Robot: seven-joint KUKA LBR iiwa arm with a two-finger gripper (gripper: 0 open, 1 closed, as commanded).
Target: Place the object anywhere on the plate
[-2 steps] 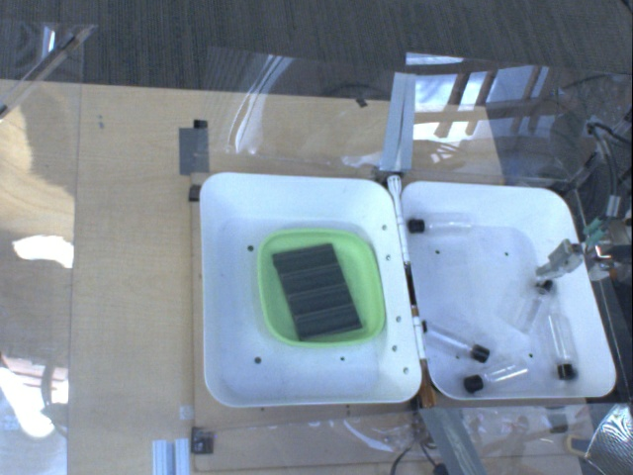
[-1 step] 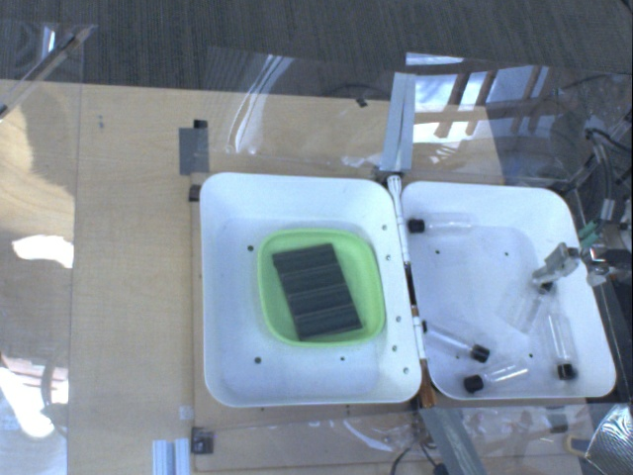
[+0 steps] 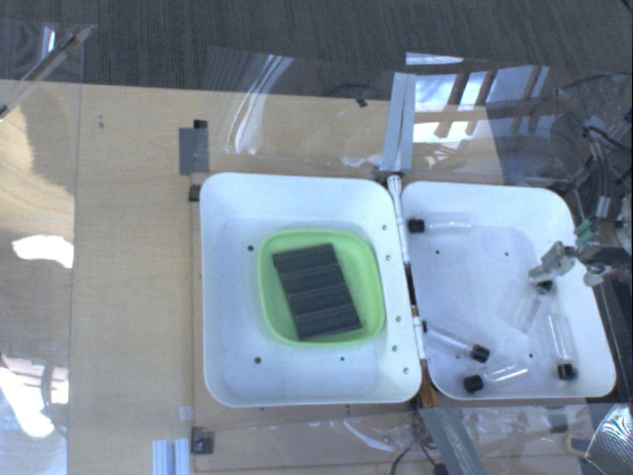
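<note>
Lying on green plate (image 3: 269, 295), dark block (image 3: 316, 291)

No legible text, labels, brands, numbers or signs anywhere in view. Checked the two white bins (image 3: 297, 191), the green plate (image 3: 269, 265), the dark ridged block (image 3: 316, 292) on it (plain ribbing, no print), and the clear black-capped tubes (image 3: 455, 345): all unmarked at this resolution.
</note>
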